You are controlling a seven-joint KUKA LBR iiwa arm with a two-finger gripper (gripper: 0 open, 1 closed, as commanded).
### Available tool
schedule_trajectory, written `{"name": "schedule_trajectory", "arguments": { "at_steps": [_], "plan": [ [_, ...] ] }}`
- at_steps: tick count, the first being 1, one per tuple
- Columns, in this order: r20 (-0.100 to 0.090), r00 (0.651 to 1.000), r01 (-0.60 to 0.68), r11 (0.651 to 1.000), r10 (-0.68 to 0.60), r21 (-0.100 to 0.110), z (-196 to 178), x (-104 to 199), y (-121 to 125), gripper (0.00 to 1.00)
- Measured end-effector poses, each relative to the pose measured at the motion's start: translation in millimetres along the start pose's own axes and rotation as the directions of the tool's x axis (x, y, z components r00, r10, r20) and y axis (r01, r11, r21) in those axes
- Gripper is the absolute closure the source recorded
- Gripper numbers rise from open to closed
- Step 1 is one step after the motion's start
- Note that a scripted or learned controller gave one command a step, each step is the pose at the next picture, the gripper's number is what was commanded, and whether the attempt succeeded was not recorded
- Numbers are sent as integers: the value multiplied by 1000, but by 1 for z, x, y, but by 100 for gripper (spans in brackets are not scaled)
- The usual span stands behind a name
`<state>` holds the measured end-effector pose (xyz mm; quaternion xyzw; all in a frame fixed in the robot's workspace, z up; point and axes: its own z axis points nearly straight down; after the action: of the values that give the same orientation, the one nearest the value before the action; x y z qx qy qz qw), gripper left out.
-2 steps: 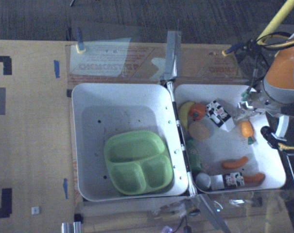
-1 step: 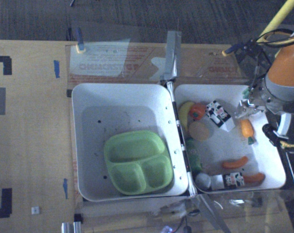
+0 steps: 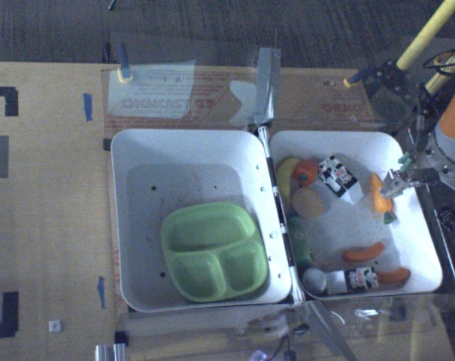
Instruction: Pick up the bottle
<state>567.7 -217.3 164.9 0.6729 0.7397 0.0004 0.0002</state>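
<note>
The gripper (image 3: pixel 395 180) is hanging over the right rim of the right bin (image 3: pixel 430 247), reaching in from the right on the grey arm (image 3: pixel 445 138). Whether it is open or closed cannot be told from this view; nothing is visibly held in it. An orange carrot-shaped toy (image 3: pixel 380 194) is lying just beside the gripper, inside the bin near that rim; contact between them cannot be judged.

The bottle (image 3: pixel 346 280) is lying on its side along the near wall of the right bin, well apart from the gripper, with its white cap end pointing toward the divider between the bins and a black-and-white label on its body. Two orange sausage-shaped toys (image 3: pixel 363 253) are lying near it, one just above and one touching or nearly touching its far end.

Toward the left side of the right bin, a yellow banana (image 3: pixel 286 173), a red-orange fruit (image 3: pixel 305 173), a tan round item (image 3: pixel 310 201) and a black-and-white patterned carton (image 3: pixel 338 177) are sitting clustered together. A green object (image 3: pixel 298 239) is lying along the divider wall.

In the left bin (image 3: pixel 137 164), a green sectioned tray (image 3: pixel 214 250) is resting in the near right corner.
</note>
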Motion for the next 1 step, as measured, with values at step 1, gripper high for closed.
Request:
{"name": "schedule_trajectory", "arguments": {
  "at_steps": [1],
  "plan": [
    [2,970,-245,970,245,-2,-174,-8,30,100]
  ]
}}
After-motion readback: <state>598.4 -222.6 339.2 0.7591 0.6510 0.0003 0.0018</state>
